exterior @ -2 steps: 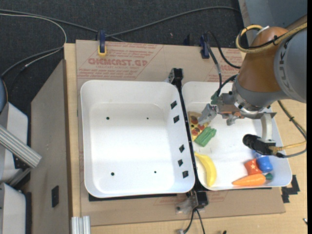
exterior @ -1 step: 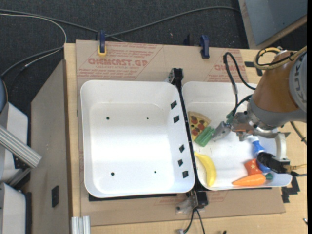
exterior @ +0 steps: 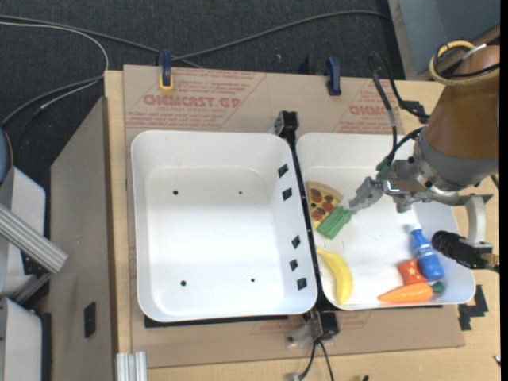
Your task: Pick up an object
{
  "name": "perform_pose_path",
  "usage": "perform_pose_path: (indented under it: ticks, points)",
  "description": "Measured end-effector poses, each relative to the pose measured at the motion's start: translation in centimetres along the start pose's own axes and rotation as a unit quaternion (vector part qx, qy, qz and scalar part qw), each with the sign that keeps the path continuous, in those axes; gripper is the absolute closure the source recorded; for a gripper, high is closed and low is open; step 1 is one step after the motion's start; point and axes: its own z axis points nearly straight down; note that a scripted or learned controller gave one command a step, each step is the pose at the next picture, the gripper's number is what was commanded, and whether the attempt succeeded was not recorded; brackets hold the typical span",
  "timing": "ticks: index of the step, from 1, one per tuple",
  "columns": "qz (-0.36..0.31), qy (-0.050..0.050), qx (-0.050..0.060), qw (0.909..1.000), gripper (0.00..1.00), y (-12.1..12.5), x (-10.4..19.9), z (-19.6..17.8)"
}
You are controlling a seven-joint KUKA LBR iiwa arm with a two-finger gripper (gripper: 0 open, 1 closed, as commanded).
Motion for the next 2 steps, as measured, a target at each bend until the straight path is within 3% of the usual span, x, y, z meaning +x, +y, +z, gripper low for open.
perform_pose_path:
  ticks: [1,2]
  points:
    - [0.002,0.001,0.007,1.0000,0.00,-0.8,0.7,5.1]
    - [0.001,0.001,0.006,1.0000,0.00,-1.8,3.5,4.9]
